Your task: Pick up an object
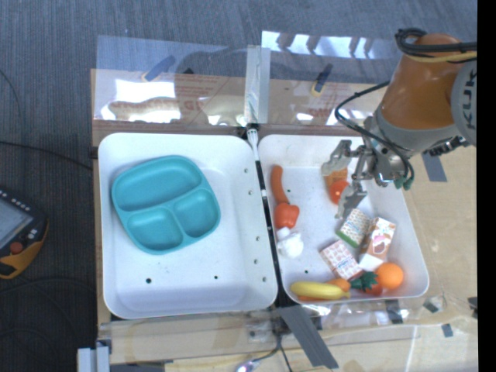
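Note:
My gripper (pixel 346 180) hangs over the upper right part of the right bin (pixel 310 157), below the orange wrist band. It is open, one finger (pixel 337 160) toward the back and the other (pixel 354 201) toward the front. A small orange-red toy piece (pixel 335 187) lies on the bin floor between them, not pinched. Just in front of the gripper are a green-and-white carton (pixel 355 226) and a pink-and-white carton (pixel 382 236).
The right bin also holds an orange sausage-shaped toy (pixel 277 183), a red pepper (pixel 286 214), a white piece (pixel 291 245), a checked carton (pixel 340 260), a banana (pixel 318 290) and an orange (pixel 391 276). A teal divided plate (pixel 165 202) lies in the left bin (pixel 232 270).

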Controlling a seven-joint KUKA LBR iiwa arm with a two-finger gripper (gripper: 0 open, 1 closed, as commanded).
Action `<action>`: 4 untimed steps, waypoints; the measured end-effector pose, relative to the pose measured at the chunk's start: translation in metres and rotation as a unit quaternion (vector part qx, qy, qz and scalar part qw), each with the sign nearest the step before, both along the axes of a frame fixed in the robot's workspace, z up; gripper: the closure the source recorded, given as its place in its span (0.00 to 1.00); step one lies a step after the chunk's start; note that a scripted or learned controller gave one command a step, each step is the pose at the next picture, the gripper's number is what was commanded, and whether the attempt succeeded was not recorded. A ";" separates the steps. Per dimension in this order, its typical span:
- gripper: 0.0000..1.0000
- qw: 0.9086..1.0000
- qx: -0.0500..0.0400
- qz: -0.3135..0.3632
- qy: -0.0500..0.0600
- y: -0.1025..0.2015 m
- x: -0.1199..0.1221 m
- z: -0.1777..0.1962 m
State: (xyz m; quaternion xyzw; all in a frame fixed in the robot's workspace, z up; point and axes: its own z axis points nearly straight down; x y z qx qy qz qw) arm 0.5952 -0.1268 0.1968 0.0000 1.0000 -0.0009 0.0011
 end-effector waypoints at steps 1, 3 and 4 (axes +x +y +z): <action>0.00 1.000 -0.002 -0.002 -0.006 -0.026 0.023 -0.107; 1.00 1.000 0.001 -0.029 -0.001 0.049 0.036 -0.011; 1.00 0.996 -0.001 0.095 0.000 -0.026 0.031 -0.023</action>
